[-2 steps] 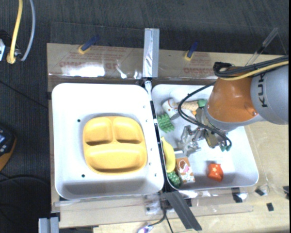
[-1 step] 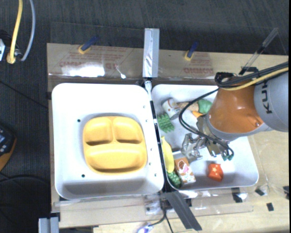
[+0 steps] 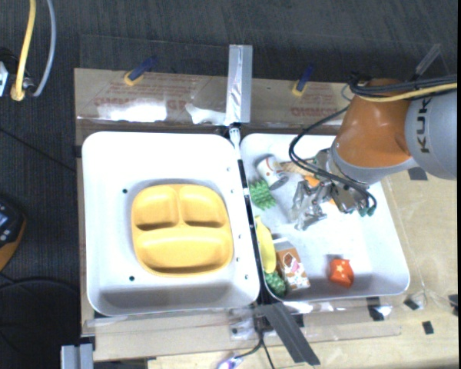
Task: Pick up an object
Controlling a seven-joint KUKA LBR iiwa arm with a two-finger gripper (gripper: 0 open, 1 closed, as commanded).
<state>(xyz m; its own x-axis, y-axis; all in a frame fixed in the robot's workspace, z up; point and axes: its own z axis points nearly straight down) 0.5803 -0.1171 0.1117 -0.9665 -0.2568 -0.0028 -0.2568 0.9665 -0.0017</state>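
Note:
My gripper (image 3: 308, 208) hangs over the middle of the right bin (image 3: 384, 244), its metal fingers pointing down with nothing seen between them. Left of it, by the bin's left wall, lie a green toy (image 3: 260, 194) and a small white and orange object (image 3: 268, 167). A yellow banana-like piece (image 3: 266, 246) lies along the divider. A small printed box (image 3: 290, 269) sits near the front left corner. An orange-red object (image 3: 339, 270) rests near the front of the bin, below the gripper.
The left bin (image 3: 107, 206) holds a yellow compartment tray (image 3: 182, 227). The orange wrist band (image 3: 373, 129) and black cables (image 3: 315, 148) overhang the right bin's back right. A metal post (image 3: 240, 83) stands behind the divider between the bins.

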